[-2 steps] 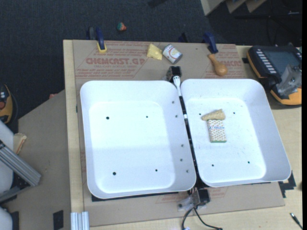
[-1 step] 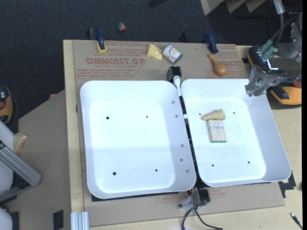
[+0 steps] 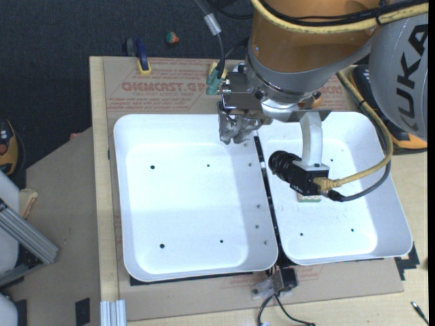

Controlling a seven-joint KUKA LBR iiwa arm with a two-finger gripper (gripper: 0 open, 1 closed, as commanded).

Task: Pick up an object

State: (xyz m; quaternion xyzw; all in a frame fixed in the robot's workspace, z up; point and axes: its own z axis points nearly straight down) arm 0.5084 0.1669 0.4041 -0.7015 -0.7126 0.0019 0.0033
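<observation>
The claw (image 3: 233, 133) hangs at the far right corner of the left bin (image 3: 183, 209), just inside the far rim and close beside the dark strip (image 3: 267, 189) where the two bins meet. It points down toward the white floor; whether it is released, clenched or grasping something cannot be told from this slanted view, as the wrist body above hides much of it. Which thing the task means, and where it lies, cannot be told either.

Above the claw the grey wrist widens into the orange band (image 3: 312, 19), and the arm goes off to the right, over the far part of the right bin (image 3: 353, 206).

The floor of the left bin bears a few small black dots (image 3: 152, 168), spread well apart; the right bin's floor has similar dots.

Both bins rest on a pale board (image 3: 163, 87) with red lettering along its far side. A blue and yellow clamp (image 3: 142, 56) grips the board's far edge to the left. Further off, on the dark floor (image 3: 61, 26), lies a small green and red thing (image 3: 172, 38). At the near edge, between the bins, sits a small black clip (image 3: 287, 277).
</observation>
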